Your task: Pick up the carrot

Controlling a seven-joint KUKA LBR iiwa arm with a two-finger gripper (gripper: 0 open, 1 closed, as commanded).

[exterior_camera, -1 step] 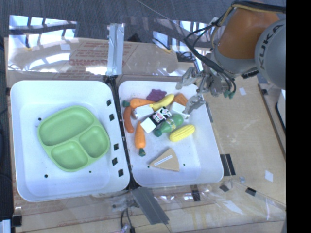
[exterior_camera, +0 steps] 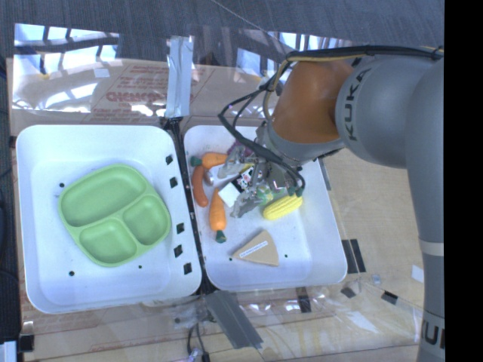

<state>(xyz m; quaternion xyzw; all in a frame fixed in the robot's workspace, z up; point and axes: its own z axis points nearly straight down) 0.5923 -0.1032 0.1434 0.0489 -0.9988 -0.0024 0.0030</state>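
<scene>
The left bin (exterior_camera: 30,202) holds a green divided plate (exterior_camera: 113,213), lying flat and well apart from the work. In the right bin (exterior_camera: 321,259) the carrot (exterior_camera: 218,213) lies along the left wall, its green stub pointing toward the near edge; an orange sausage (exterior_camera: 199,185) sits just beside it, and another orange piece (exterior_camera: 214,159) lies farther back. The gripper (exterior_camera: 249,191) hangs low over the bin just right of the carrot, its metal parts tangled visually with the toys, so how wide it stands and whether it grips anything I cannot tell. An ear of corn (exterior_camera: 282,206) lies at its right side and a wedge of bread (exterior_camera: 258,249) nearer the front. To do this step well, I judge it should centre over the carrot's thick middle, straddle its width, and keep clear of the sausage and the wall. The bins rest on a pale bench (exterior_camera: 370,202) with dark carpet (exterior_camera: 226,2) beyond
</scene>
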